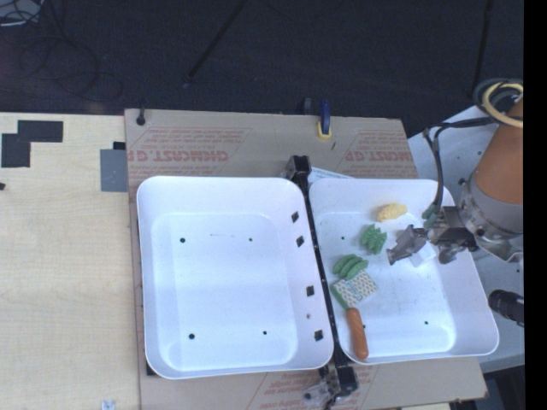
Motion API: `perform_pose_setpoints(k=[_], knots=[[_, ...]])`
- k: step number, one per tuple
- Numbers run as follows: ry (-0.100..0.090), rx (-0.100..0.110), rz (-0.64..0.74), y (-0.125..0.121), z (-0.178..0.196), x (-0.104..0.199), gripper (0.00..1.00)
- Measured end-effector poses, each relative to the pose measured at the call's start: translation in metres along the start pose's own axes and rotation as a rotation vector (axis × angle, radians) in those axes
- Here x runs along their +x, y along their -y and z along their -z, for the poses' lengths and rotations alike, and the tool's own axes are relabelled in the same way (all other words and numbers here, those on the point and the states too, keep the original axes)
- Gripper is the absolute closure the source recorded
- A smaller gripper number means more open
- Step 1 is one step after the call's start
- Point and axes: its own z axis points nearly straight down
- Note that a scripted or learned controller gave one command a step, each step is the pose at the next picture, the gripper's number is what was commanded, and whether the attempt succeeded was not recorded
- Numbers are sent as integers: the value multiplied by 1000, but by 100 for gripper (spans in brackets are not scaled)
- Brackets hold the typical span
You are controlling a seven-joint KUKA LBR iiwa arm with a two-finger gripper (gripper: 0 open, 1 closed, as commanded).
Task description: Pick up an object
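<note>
A wooden bench (pixel 60 263) fills the lower part of the camera view, seen from above at a slant, with dark floor and cables behind it. On it lies a brown cardboard sheet (pixel 231 148) with red printing, and on that sit two shallow white bins side by side, touching along a black clipped seam. The left bin (pixel 154 220) takes up the middle of the view. The right bin (pixel 444 314) holds all the loose objects.

The robot arm (pixel 504 165), with its orange band, comes in from the right edge, partly over the right bin's far right corner. Its gripper (pixel 408 246) hangs low over the right bin, reaching toward the middle of that bin. It is too small and dark to tell whether its fingers are apart or closed, and nothing can be seen clearly between them.

The objects lie in the left half of the right bin. An orange carrot-like stick (pixel 357 333) lies near the front wall, close to the seam. Just behind it is a small checkered packet (pixel 355 289), touching or nearly touching a green pod-shaped item (pixel 349 266). Farther back is a green leafy piece (pixel 373 238), just left of the gripper. A small yellow lump (pixel 392 212) sits nearest the back wall.
</note>
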Motion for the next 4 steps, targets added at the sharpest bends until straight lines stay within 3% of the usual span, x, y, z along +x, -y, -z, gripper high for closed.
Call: perform_pose_setpoints(k=[1, 2, 3, 4], knots=[[-4, 9, 8, 25, -89, 103, 0], [0, 3, -5, 23, -75, 96, 100], [3, -11, 3, -85, -48, 83, 100], [-1, -6, 8, -70, 13, 172, 100]])
